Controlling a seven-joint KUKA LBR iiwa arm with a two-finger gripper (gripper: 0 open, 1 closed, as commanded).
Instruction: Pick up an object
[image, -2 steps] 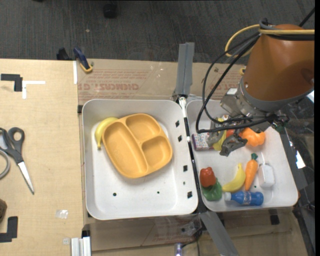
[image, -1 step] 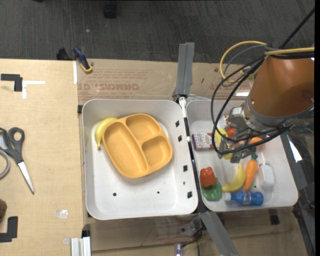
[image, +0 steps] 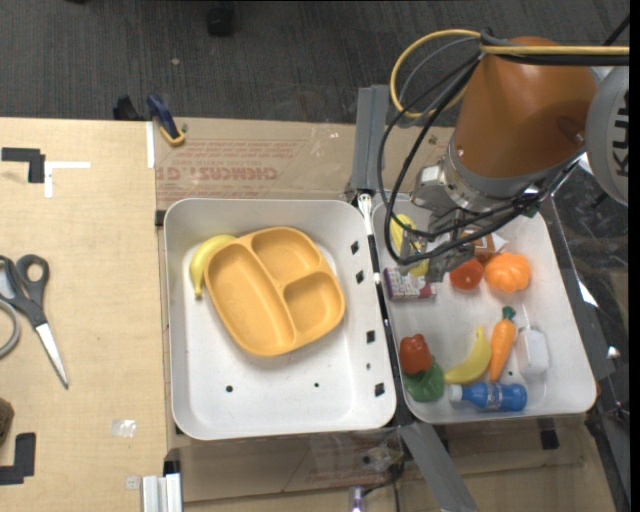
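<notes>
Scanning from the left, a pair of scissors (image: 35, 310) is lying on the wooden tabletop (image: 80, 200), well apart from the bins and of no use to this step. Next, the left bin (image: 270, 405) is holding a yellow divided plate (image: 275, 290) with a banana (image: 203, 257) tucked against its upper-left edge, half hidden behind the plate's rim.

Moving right, the right bin (image: 560, 385) is carrying the crowd: a small purple-and-white packet (image: 410, 287) near the dividing wall, a red tomato (image: 466, 274) and an orange pumpkin-like fruit (image: 508, 272) side by side, then lower down a red pepper (image: 415, 352) touching a green piece (image: 426, 384), a second banana (image: 474, 360), a carrot (image: 501, 342) and a blue bottle (image: 492, 397) lying along the near wall.

The arm is hanging over the upper part of this right bin, its orange band and cables covering the tool, so the gripper (image: 437, 255) is sitting somewhere above the packet and tomato; whether the jaws are wide or narrow I cannot tell, and nothing is visibly between them.

Doing this step well probably means choosing a target with free space on two sides. The tomato and the orange fruit are sitting close together, so a descent between them is risking a nudge rather than a grip. The packet looks flatter and nearer the wall, which may be leaving little room for one finger. Centring over one item before descending seems wisest.
</notes>
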